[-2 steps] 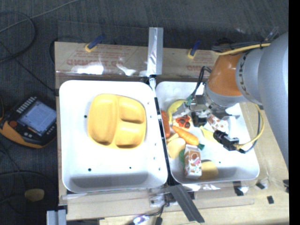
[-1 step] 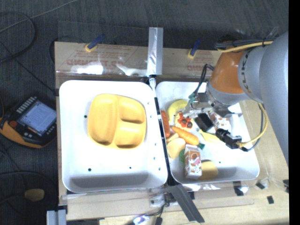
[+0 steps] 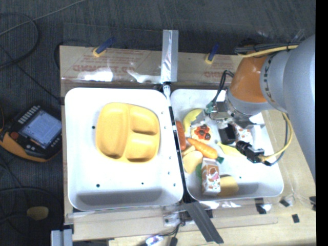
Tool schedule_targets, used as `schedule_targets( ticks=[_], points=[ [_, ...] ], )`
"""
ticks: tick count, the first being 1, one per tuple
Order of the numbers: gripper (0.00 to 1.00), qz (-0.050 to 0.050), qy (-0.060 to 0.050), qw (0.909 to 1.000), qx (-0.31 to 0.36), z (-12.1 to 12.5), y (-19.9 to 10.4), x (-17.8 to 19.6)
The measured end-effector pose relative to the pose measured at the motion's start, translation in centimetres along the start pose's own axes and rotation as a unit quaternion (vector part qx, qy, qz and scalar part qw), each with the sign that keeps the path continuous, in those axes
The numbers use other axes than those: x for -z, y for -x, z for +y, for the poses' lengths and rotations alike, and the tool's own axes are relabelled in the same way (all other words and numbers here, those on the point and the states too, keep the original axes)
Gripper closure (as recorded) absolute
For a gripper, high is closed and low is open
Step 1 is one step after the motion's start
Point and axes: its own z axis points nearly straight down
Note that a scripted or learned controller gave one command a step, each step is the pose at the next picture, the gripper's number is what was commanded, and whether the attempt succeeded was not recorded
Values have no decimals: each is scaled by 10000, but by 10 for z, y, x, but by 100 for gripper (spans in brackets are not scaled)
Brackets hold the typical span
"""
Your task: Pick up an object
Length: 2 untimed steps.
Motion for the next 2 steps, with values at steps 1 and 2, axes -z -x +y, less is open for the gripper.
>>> schedule_targets(
  ticks=[1,2],
  points=[
    [0,92,-237,9980,575,47,-3,-31],
    [0,96,-217,9956,908,26,-1,-29]
  ],
)
